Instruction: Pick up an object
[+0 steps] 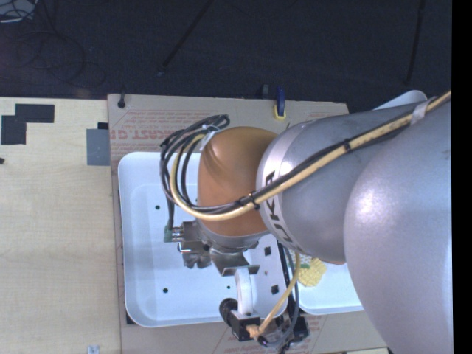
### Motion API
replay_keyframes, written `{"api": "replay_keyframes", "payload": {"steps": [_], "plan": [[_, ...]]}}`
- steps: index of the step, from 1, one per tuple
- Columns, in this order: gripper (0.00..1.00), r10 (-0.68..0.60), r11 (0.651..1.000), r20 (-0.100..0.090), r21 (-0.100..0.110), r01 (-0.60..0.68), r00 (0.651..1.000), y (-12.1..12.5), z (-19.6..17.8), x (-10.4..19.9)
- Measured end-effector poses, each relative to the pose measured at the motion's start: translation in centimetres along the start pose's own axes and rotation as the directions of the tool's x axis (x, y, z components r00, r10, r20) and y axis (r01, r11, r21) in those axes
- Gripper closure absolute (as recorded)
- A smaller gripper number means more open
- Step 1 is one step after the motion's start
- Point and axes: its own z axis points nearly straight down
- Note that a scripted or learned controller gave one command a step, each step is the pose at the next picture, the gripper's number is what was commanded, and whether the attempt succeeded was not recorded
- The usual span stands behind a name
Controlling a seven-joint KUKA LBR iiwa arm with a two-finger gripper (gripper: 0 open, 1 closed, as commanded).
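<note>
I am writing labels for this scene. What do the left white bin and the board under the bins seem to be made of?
The left white bin looks like moulded plastic with a smooth, slightly glossy finish: rounded corners, a raised rim and soft reflections suggest this. The board under it looks like brown cardboard, matte, with faint red printed letters; it could also be thin fibreboard.

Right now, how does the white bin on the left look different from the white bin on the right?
The shallow white left bin shows most of its floor, with small dark dots on it; the shallow white right bin is mostly covered by the grey arm. A bumpy yellow object lies in the right bin, while the arm's orange band hangs over the left bin. Both are white with rounded corners.
</note>
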Motion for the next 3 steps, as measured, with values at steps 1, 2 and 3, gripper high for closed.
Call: {"api": "replay_keyframes", "payload": {"steps": [1,2,3], "plan": [[1.00,0.005,1.000,-0.006,-0.009,-0.005,1.000,0.3,-1.9,0.0],[1.00,0.002,1.000,-0.006,-0.013,-0.002,1.000,0.3,-2.6,-4.8],[1.00,0.013,1.000,-0.004,-0.013,-0.013,1.000,0.3,-1.0,-18.6]]}}
